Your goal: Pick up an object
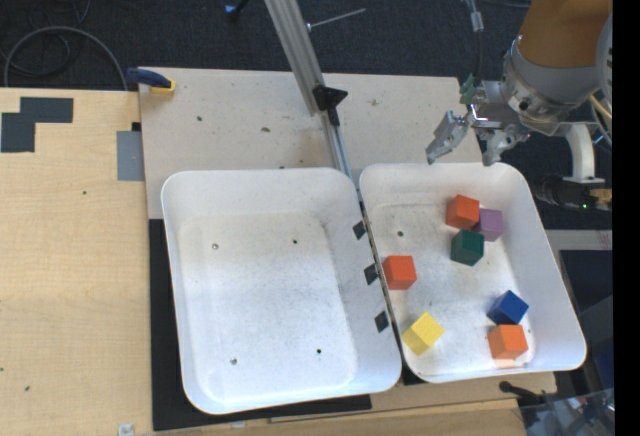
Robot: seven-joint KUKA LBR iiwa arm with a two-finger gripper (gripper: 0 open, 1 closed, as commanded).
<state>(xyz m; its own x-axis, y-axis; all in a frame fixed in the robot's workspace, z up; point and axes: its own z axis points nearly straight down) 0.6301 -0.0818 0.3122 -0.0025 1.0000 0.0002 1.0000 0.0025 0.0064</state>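
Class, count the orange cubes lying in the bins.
3, all in the right bin: orange cube near the far edge, orange cube beside the divider, orange cube in the near right corner. None looks hidden.

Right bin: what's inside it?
The right bin holds seven blocks: three orange, one purple, one dark green, one blue, one yellow. None is hidden.

- I'm seeing the arm (565, 14) getting cut off by the top edge.
- The purple cube (491, 222) is sitting half hidden behind the orange cube (462, 211).
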